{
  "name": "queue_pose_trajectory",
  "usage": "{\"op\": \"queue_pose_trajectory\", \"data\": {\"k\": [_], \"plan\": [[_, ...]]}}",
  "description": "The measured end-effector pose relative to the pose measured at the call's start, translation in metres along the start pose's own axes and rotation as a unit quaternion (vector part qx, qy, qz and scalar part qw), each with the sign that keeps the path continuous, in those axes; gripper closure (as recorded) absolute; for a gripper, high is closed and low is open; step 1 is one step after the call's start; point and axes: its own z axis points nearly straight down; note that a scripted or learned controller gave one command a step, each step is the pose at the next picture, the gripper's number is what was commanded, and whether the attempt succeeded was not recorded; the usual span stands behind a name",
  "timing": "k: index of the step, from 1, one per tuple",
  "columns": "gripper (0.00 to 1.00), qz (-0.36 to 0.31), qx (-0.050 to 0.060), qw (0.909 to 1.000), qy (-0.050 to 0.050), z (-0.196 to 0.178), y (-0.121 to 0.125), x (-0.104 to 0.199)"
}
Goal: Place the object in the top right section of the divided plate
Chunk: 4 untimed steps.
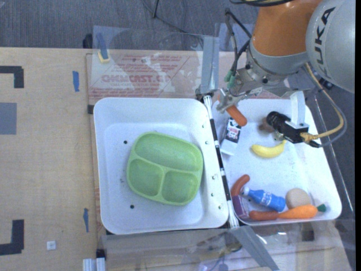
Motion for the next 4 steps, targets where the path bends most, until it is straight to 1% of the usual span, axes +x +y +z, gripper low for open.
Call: {"op": "queue_pose_trajectory", "data": {"k": [1, 2, 3, 4], "plan": [[1.0, -0.112, -0.001, 0.9937, 0.0, 0.037, 0.072, 0.077], [1.0, -0.098, 0.0, 0.9952, 0.0, -0.063, 0.086, 0.054], [1.0, -0.076, -0.001, 0.9971, 0.0, -0.125, 0.063, 0.05], [1.0, -0.105, 0.002, 0.9944, 0.001, 0.077, -0.01, 0.111]]}}
